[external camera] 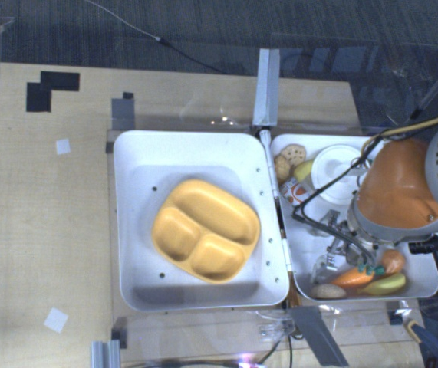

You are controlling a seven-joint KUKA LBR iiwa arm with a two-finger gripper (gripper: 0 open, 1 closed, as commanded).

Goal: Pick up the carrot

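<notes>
Carrot [354,277] is seen lying near the front edge of the right bin [433,282], just beside a banana [383,284]. Gripper [334,261] hangs just above it; its opening cannot be told. Descent should be centred on the carrot, the banana being avoided.

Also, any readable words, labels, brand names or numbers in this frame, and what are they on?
None readable.
Small red-and-white item beside the round white plastic lid in the right white bin: markings too blurred to read.
Black square patches on the wooden bench: plain shapes, no text.
</notes>
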